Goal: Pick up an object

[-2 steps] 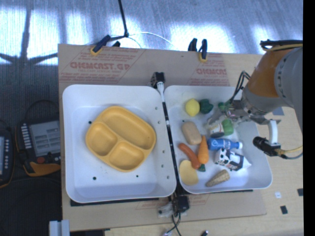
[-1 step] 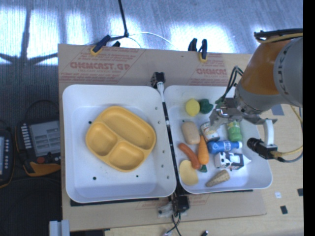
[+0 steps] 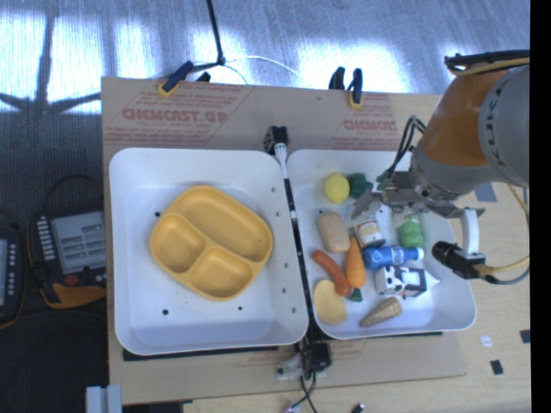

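Small can (image 3: 369,231) sits mid right bin (image 3: 456,317), right under the gripper (image 3: 376,203). Probably light, stiff, a bit slick, so grab across its round sides. Claw looks spread, holding nothing. Carrot (image 3: 355,263) crowds it; yellow tray (image 3: 211,242) fills the left bin's middle.

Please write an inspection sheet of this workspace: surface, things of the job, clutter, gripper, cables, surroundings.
Surface: brown board bearing left bin and right bin.
Job's things: in the right bin, lemon, two carrots, potato, blue bottle, green item, ice cream cone.
Clutter: yellow divided plate in the left bin.
Gripper: gripper over the right bin; fingers unclear.
Cables: black cable at the top.
Surroundings: handheld controller at the left.
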